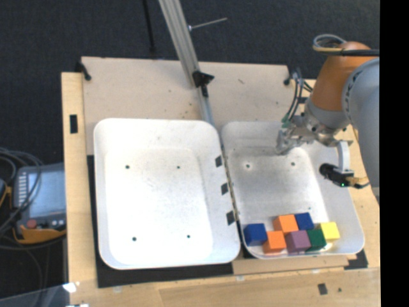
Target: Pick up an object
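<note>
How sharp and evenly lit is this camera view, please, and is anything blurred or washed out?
In the camera view the light is soft and even; the left bin looks bright, nearly washed out, with faint shadows. The blocks in the right bin read clearly by colour, though edges are soft. The tool is small and blurry.

The end effector (285, 141) is small and blurred, so its fingers cannot be made out. The arm (348, 88) is cut off at the right edge. The blocks (293, 233) partly hide each other.
</note>
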`<state>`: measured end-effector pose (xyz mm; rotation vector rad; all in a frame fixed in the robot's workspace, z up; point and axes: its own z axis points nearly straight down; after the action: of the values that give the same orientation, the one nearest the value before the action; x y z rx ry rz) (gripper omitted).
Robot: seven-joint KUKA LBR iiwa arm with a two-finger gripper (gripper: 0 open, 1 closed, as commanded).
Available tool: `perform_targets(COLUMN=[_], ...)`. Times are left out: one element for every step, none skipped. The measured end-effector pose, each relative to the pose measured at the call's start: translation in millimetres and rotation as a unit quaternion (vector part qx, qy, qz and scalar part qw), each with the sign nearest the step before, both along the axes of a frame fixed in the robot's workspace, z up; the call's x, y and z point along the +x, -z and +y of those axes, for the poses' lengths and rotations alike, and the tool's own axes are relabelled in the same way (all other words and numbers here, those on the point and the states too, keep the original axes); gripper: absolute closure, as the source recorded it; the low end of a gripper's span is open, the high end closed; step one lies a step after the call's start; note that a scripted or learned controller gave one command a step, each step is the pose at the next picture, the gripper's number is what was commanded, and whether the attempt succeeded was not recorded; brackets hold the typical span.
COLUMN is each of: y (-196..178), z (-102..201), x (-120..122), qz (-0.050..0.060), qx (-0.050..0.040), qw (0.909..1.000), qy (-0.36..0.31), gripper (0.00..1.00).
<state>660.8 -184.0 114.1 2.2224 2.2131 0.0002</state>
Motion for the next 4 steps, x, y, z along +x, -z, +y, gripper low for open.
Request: perform_targets(y=[-57,-122,-147,-149], z=[-9,-15,-16,42], x=[-4,-3,-1,-19], qz=[-0.002,-0.003,-0.001,0.001], qx=[0.001,0.0004,0.0013,0.002], qw=[1.0,1.0,1.0,1.0], qy=[-0.001,-0.001,-0.003,-0.005], gripper=[1.0,1.0,1.0,1.0])
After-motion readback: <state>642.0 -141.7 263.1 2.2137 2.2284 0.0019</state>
